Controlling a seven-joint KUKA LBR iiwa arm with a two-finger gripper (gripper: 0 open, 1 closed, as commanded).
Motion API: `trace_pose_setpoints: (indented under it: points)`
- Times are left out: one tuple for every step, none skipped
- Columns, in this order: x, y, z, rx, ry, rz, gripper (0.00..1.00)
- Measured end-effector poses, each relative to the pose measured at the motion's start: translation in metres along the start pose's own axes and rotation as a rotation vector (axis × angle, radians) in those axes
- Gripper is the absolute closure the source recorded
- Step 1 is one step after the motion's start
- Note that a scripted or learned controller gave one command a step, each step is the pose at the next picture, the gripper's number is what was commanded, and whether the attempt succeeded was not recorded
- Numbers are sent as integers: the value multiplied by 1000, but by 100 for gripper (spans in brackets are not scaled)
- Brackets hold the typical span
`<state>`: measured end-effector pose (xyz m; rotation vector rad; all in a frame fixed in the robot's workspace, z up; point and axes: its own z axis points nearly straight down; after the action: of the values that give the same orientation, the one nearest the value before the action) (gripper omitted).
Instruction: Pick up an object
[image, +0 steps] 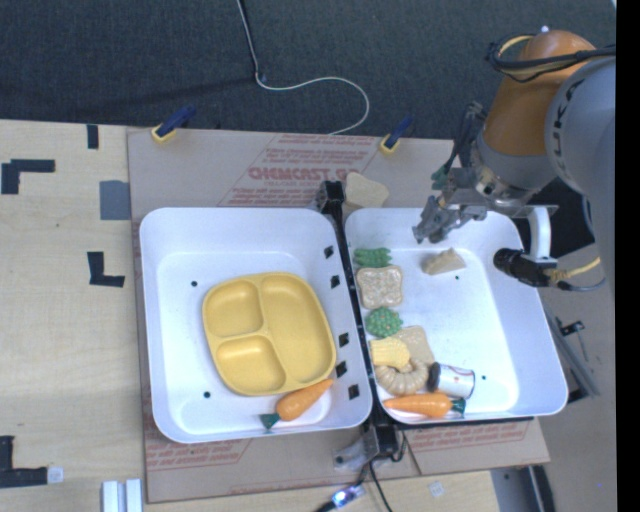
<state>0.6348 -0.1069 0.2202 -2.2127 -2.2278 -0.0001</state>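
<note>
My gripper (432, 228) hangs over the far edge of the right bin (520, 330). I cannot tell how it is set, and I see nothing held in it. The nearest candidate, a small tan food piece (443, 262), lies just beside it on bare bin floor.

Risk: the piece looks flat and low, so a descent off-centre could push it aside or close on nothing. The crowded row along the left wall, green pieces (373, 258), cracker (380, 286) and carrot (420, 405), risks a double grab.

The left bin (170, 330) carries a yellow divided plate (266, 332) and a second carrot (302, 399). Both bins rest on cardboard on the bench (60, 300).
</note>
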Motion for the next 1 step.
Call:
trace_pose_setpoints:
  points:
    - [55, 1, 1, 1, 0, 0, 100]
